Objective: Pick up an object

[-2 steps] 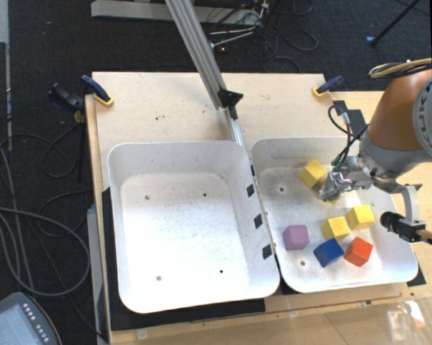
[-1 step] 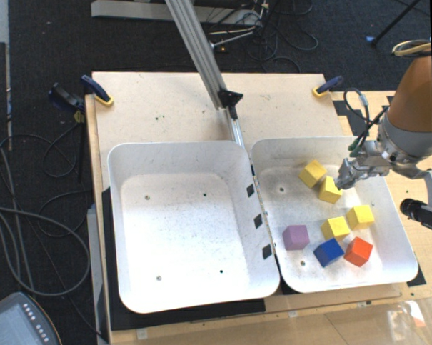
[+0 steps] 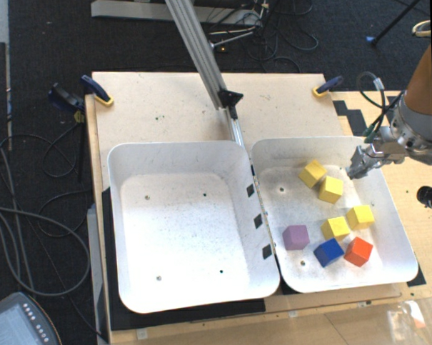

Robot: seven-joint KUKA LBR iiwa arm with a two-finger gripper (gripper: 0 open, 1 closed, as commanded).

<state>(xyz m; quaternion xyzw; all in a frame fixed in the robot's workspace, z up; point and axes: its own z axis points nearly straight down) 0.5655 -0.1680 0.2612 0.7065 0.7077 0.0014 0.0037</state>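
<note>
Fingers (image 3: 354,169) of the gripper (image 3: 351,174) look pinched together on nothing, poised over the right bin's (image 3: 397,224) far right edge. A yellow block (image 3: 330,190) lies just beside them, probably the chosen target.

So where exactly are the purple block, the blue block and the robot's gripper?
purple block (image 3: 296,236): camera view, middle of its top face.
blue block (image 3: 328,252): camera view, middle of its top face.
gripper (image 3: 359,168): camera view, at its fingertips, above the right bin.
</note>
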